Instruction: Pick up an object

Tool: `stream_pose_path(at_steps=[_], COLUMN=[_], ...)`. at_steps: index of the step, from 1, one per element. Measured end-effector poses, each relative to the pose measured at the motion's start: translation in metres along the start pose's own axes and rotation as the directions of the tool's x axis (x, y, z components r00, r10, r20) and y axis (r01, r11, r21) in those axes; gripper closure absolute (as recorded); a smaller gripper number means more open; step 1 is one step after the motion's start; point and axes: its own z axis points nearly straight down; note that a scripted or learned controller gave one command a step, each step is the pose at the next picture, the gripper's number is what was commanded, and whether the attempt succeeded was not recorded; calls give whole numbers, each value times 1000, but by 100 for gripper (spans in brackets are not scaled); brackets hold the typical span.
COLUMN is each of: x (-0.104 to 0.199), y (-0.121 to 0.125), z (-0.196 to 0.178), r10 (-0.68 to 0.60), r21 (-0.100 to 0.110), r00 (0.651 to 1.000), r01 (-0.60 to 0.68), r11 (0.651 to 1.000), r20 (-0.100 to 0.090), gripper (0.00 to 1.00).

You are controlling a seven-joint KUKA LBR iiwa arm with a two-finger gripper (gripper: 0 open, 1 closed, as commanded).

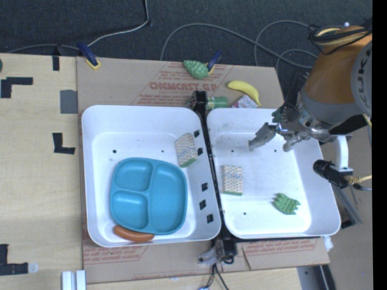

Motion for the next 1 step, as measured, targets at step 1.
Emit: stream_pose_path(at_steps=[1], x=[16], y=[29], z=[144], r10=[-1], r21=[-6], r00=[1000], r01=[1], r11=[1000], r20=[0], gripper=[0])
